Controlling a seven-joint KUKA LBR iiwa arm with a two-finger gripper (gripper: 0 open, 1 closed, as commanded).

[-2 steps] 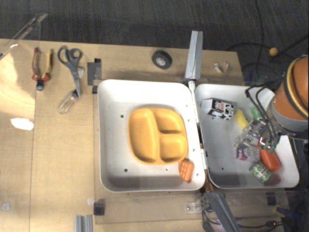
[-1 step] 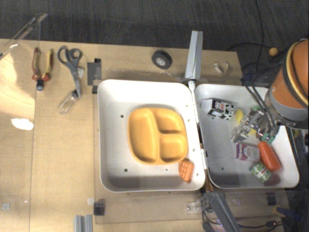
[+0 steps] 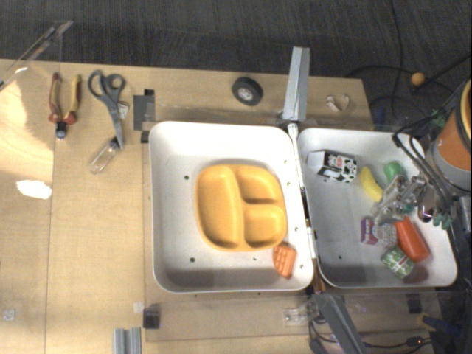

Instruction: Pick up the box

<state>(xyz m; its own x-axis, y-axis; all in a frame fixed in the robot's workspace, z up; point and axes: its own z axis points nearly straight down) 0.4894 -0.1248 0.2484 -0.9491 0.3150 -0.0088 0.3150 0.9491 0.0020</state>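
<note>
The box (image 3: 338,165) is small, black and white, and lies flat in the upper left of the right bin (image 3: 335,264). My gripper (image 3: 402,198) hangs over the middle right of that bin, to the right of and below the box, apart from it. It is closest to a purple packet (image 3: 369,231) and a red-orange piece (image 3: 411,240). The arm's orange band (image 3: 451,142) shows at the right edge.
Around the gripper lie a yellow piece (image 3: 370,184), a green piece (image 3: 393,171) and a green can (image 3: 397,262). The left bin (image 3: 169,198) holds a yellow divided plate (image 3: 241,205) and an orange item (image 3: 285,259). Scissors (image 3: 112,102), pliers (image 3: 63,102) and a tape roll (image 3: 247,90) lie on the bench.
</note>
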